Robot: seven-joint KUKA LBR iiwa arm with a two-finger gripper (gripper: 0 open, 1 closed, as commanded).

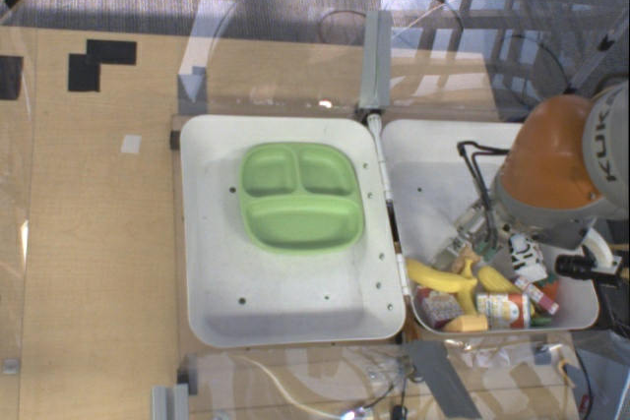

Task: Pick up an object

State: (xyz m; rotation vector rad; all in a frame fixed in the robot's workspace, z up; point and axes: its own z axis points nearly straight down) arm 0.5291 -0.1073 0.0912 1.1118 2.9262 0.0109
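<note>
White plastic forms two shallow bins sitting side by side on a pale wooden desk (pixel 89 241), seen from above at a slant. The left bin (pixel 212 310) holds a light green divided plate (pixel 300 197) with three compartments, two small ones at the far side and one long one nearer the camera; it lies flat, toward the far half of that bin.

Just right of the plate's bin, across a narrow grey divider, is the right bin (pixel 423 162). The robot arm, grey with a rounded orange band (pixel 551 152), reaches in over this bin from the right. Its gripper (pixel 472 236) points down toward a cluster of small objects packed into the bin's near corner. Whether the fingers are wide or narrow cannot be told from this angle, and nothing can be seen held between them.

Right beside the gripper lies a yellow banana (pixel 443 277), stretched along the near left part of the cluster. Touching the banana on its near side is a dark purple object (pixel 440 308), and beside that a small yellow block (pixel 468 323). A white carton with red and green print (pixel 502 310) lies right of the banana. A black and white figure (pixel 527 261) stands beyond the carton, under the arm.
</note>
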